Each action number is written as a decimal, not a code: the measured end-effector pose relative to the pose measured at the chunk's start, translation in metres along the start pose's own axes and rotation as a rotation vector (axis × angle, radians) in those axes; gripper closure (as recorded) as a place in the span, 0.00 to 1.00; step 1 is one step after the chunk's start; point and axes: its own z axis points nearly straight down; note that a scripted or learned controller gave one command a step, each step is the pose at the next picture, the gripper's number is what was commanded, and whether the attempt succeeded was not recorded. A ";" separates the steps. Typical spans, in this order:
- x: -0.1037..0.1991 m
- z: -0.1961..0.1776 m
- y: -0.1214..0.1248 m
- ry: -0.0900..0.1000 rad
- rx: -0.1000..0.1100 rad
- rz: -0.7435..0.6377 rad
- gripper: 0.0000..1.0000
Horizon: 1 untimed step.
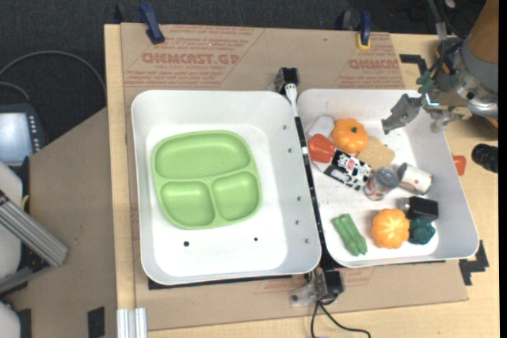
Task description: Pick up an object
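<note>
Approach step: gripper (412, 111), fingers apart and empty, hangs over the right bin (455, 237) at frame right. Nearest candidate, an orange pumpkin (349, 134) (amid clutter), lies lower left; next move calls for descent onto it.

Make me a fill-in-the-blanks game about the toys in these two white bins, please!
1. The green tray in the left bin has ____ compartments.
2. The right bin holds ____ orange pumpkins.
3. The black-and-white spotted box lies just below the upper ____.
4. The tool is above the ____ bin.

Missing words: three; two; pumpkin; right
</note>
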 end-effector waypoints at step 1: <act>-0.021 0.078 -0.076 0.003 0.012 0.005 0.00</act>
